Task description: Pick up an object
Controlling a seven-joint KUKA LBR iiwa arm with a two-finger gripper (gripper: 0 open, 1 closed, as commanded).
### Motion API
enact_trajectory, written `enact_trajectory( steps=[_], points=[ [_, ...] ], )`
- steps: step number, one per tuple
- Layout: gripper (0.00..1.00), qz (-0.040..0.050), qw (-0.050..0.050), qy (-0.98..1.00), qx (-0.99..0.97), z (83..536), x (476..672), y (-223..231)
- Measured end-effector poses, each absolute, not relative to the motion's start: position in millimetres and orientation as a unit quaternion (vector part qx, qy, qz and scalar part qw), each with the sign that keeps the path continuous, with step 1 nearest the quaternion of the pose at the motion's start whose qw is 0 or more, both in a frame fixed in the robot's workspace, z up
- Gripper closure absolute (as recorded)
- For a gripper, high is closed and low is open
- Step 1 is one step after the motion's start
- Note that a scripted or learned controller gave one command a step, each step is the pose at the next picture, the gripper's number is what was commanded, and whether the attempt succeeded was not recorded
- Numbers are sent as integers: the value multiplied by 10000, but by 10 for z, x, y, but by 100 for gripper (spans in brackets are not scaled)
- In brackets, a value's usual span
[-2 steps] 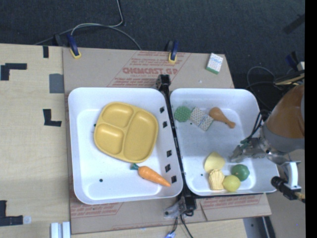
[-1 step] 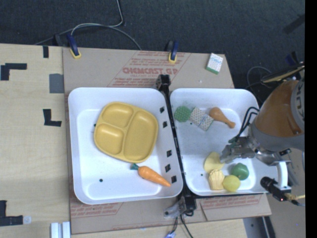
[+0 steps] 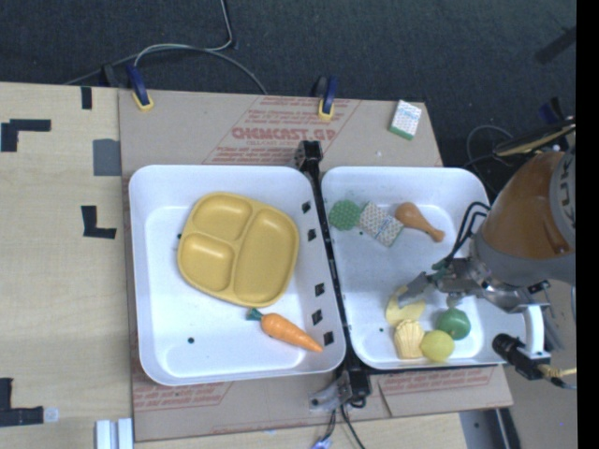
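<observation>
Reaching in low over the right bin [image 3: 468, 187], the arm's claw [image 3: 418, 293] hangs with fingers spread just above the yellow toy [image 3: 404, 312], beside the green ball [image 3: 455, 324].

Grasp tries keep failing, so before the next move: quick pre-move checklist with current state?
1. Gripper over the right bin: ok, low at its near side.
2. Target under it: ok, yellow toys lie right below, by the corn, lemon and green ball.
3. Anything held already: cannot tell, the arm hides the tips.
4. Crowding: not ok, those four pieces sit packed together.
5. Easier picks: ok, drumstick and carrot lie apart from the rest.
6. Left bin's yellow plate: ok, away from the arm.
</observation>
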State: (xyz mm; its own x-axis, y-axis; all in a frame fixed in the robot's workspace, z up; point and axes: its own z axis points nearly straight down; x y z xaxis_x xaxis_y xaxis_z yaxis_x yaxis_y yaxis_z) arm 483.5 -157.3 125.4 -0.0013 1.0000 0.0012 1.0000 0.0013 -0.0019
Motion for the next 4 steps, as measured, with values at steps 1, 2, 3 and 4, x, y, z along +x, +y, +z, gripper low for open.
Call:
enact_trajectory(
  steps=[1,2,3,4],
  points=[
    [0,-15,-36,-7077,-7065,927,5128,-1074],
    [0,1,-14,-7072,-7070,2406,5494,-1397],
    [0,16,9,-7072,-7071,1530,5834,-1751],
    [0,-24,-33,-7083,-7059,909,6528,-1769]
  ],
)
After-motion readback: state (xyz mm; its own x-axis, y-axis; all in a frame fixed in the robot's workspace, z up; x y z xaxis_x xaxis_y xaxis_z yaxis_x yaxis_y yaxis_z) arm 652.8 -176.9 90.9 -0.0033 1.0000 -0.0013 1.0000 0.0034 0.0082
